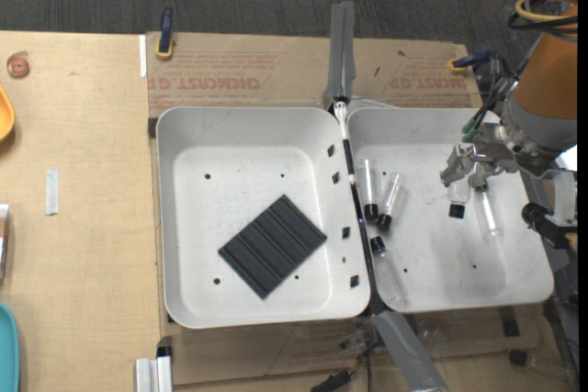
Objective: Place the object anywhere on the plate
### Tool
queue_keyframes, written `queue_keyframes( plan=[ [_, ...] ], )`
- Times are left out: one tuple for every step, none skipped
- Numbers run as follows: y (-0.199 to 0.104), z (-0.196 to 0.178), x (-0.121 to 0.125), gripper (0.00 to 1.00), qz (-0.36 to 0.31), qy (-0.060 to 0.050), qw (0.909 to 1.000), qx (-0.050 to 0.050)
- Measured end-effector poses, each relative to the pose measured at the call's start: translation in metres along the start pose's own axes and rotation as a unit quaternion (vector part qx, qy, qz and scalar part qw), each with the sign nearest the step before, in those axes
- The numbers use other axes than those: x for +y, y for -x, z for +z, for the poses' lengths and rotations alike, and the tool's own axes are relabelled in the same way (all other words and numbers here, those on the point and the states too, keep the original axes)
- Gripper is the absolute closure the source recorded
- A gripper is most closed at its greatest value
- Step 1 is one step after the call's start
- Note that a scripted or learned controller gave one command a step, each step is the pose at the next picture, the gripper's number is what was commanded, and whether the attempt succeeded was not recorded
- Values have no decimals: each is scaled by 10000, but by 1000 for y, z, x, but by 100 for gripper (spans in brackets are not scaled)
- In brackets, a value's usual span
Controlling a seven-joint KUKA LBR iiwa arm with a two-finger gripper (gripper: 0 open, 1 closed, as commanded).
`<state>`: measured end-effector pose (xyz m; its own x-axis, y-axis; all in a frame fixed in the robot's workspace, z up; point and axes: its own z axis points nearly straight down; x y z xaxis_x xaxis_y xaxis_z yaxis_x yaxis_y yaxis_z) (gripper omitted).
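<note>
Worktop of pale wood is carrying two shallow white plastic bins side by side, with a brown cardboard sheet lying under them at the far edge.

From the overhead camera, the left bin is holding a dark grey ribbed rectangular plate, lying flat and turned at a diagonal, a little toward the bin's near side and apart from every wall.

The right bin is holding the clear plastic tubes with black caps. Two of them are lying close together near the bin's left wall, black caps pointing toward the near side, and one more black cap is sitting just below them against that same wall. Another clear tube is lying toward the right side of the bin, with a small black piece just beside it on the left.

The grey arm with its orange band is reaching in from the right, and the gripper is hanging over the right bin, just above that right-hand tube. Whether it is open or closed, I cannot tell from this angle, and nothing is visibly held.

A blue clamp is standing at the cardboard's far left corner, and another is at its far right.
</note>
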<state>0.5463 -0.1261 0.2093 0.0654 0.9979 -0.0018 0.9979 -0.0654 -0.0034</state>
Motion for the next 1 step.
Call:
queue_keyframes(
  plan=[
    [-74, -3, 38, 100, 242, 0, 9997, -1]
  ],
)
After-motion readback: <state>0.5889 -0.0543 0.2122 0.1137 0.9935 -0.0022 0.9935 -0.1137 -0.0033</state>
